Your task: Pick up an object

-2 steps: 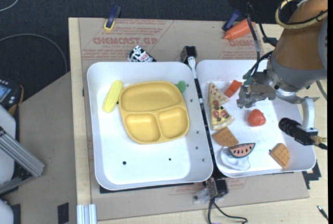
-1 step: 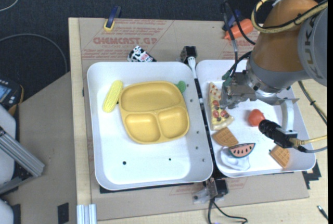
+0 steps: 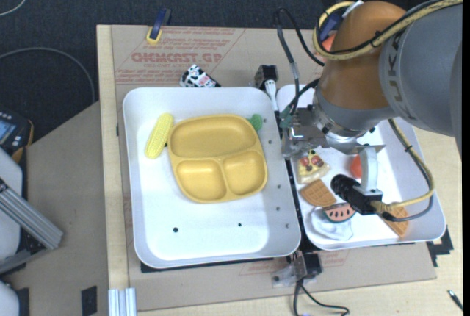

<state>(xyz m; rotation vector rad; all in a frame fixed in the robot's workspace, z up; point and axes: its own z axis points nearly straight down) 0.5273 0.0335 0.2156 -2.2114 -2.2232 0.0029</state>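
Grey arm: reaches in over the right bin [image 3: 433, 223], orange band above the wrist.
Gripper [image 3: 312, 153]: low over the right bin's near-left part; whether its jaws are spread or pressed together, I cannot tell.
Pizza slice toy [image 3: 312, 164]: in the right bin, just beneath the gripper.
Cracker [image 3: 318, 194]: right bin, beside the pizza slice toy.
Watermelon slice [image 3: 341, 213]: right bin, on a white piece.
Yellow divided plate [image 3: 217, 156]: in the left bin [image 3: 213, 245], across the shared wall.
Corn cob [image 3: 158, 135]: left bin, touching the plate's left edge.

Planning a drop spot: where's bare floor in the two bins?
Left bin: bare floor along the near edge below the yellow divided tray, plus a strip left of the corn. Right bin: crowded, with toy food under the arm's wrist.
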